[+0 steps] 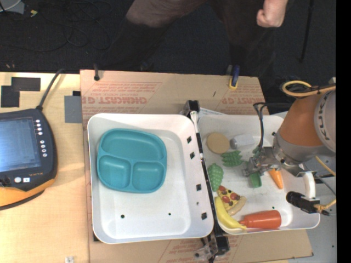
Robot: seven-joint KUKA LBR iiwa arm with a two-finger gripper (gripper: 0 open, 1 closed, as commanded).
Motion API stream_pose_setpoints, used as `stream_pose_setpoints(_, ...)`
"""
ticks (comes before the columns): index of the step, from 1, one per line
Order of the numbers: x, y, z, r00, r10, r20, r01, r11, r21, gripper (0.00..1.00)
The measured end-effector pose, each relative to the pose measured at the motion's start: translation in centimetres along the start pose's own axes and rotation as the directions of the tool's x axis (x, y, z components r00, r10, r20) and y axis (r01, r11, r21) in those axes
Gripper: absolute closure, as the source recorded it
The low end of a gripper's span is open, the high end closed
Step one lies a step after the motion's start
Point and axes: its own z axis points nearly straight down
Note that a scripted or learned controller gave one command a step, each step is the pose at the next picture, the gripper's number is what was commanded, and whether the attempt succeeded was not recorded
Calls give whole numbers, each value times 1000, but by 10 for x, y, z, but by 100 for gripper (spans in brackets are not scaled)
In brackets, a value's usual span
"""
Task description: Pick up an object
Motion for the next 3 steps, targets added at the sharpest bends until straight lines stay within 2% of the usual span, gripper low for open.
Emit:
stream_pose_setpoints(1,50,35,-88,1000,-8,1,8,1000,-13,100)
stream_pose_setpoints(2,83,-2,-105,1000,-4,-1,4,1000,-1,100)
stream_pose_setpoints(3,118,3,-90,1000,-3,0,3,1000,1,100)
